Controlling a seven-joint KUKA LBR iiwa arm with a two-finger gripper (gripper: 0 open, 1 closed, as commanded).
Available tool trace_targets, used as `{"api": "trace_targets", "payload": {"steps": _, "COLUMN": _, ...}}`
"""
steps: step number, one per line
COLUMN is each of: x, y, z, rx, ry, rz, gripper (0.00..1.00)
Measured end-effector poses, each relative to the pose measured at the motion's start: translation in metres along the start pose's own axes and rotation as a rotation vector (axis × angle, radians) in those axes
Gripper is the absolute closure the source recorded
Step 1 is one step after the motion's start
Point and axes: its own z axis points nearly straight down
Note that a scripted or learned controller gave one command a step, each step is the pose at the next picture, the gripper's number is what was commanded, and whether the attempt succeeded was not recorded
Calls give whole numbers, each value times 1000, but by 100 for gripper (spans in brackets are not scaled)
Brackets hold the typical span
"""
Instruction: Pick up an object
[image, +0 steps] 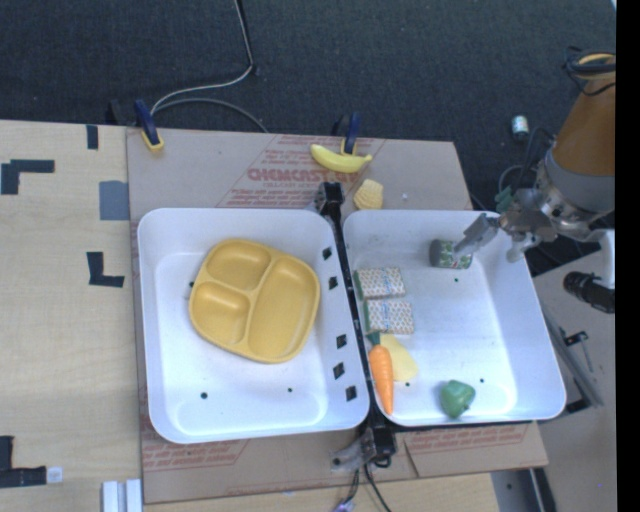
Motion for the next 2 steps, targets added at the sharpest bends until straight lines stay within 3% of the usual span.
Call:
{"api": "trace_targets", "payload": {"steps": 1, "x": 13, "y": 63, "z": 72, "rx": 1, "ry": 1, "rz": 0, "gripper": 0}}
{"api": "trace_targets", "payload": {"steps": 2, "x": -13, "y": 77, "z": 132, "rx": -23, "ry": -9, "rz": -2, "gripper": 0}}
